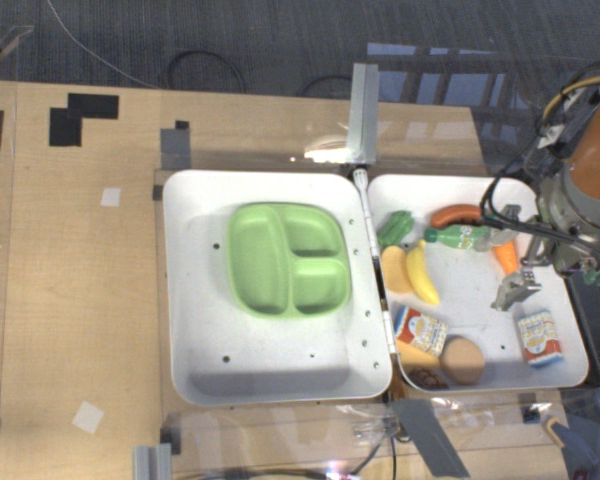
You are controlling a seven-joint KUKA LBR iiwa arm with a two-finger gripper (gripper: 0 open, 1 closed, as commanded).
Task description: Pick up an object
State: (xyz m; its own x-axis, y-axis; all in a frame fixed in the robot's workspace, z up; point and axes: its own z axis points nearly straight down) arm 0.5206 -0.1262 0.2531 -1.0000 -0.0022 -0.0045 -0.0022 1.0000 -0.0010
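Gripper [513, 293] hovers low, apparently empty, fingers slightly parted; small carton [538, 336] just beside it, carrot [506, 258] just above — likely lining up a grab.

Green tray [285, 260], yellow banana [422, 274]

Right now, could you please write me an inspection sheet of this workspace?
Surface: wooden bench bearing two white bins side by side.
Job's things: right bin holds a banana, green pepper, sausage, green bottle, carrot, two small cartons and a brown round item.
Clutter: left bin holds a green divided tray.
Grippers: hand low over the right bin, between banana and right carton, holding nothing visible.
Cables: black cable looping by the wrist; thin wire on the floor.
Surroundings: dark carpet beyond the bench.
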